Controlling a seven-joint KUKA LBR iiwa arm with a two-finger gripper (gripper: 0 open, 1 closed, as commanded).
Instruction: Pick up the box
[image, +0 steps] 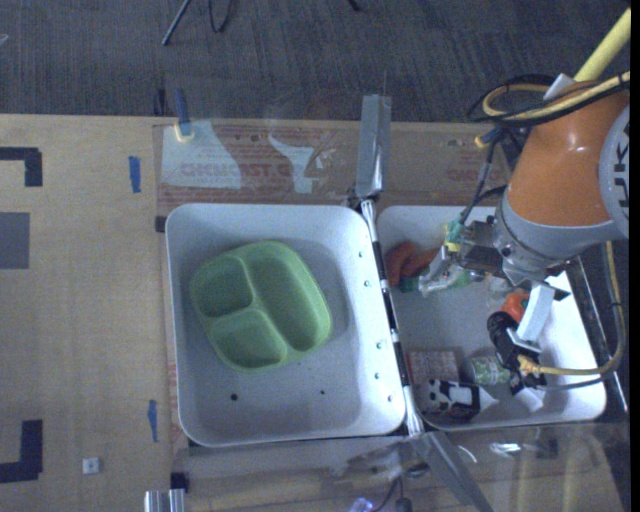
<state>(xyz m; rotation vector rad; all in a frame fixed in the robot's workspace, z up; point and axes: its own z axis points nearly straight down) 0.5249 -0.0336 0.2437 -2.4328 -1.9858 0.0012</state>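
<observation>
The box (432, 362) is small, brownish and patterned, and it lies flat near the front left of the right bin (580, 400). My gripper (441, 276) hangs over the back left part of that bin, beside an orange object (403, 262). The gripper is well behind the box and apart from it. The grey and orange arm covers the bin's back right part.
A green divided plate (260, 304) lies in the left bin (190, 400). A black-and-white item (450, 398) sits just in front of the box, and a small greenish can (488, 371) to its right. Another small orange thing (514, 300) peeks out under the wrist.
</observation>
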